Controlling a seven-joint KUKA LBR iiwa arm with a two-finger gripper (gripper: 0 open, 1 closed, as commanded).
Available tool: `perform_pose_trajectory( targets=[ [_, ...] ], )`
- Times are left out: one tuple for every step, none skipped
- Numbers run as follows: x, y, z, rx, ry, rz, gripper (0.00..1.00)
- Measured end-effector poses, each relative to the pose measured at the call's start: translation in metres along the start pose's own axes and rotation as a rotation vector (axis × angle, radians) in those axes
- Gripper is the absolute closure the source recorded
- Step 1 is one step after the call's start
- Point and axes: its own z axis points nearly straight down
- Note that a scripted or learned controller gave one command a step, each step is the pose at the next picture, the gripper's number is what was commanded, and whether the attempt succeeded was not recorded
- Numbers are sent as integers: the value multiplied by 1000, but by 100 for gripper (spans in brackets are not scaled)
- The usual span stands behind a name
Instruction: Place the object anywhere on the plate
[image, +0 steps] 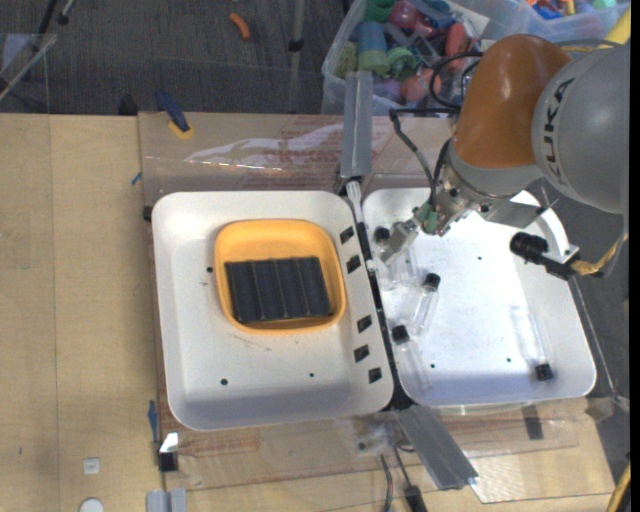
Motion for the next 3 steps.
perform_pose_trajectory(
  targets=[
    [-54,-7,-24,0,-1,-3,0],
    [-84,-17,-26,-1,-2,-226,0],
    [-86,-16,-36,-5,-6,-226,100]
  ],
)
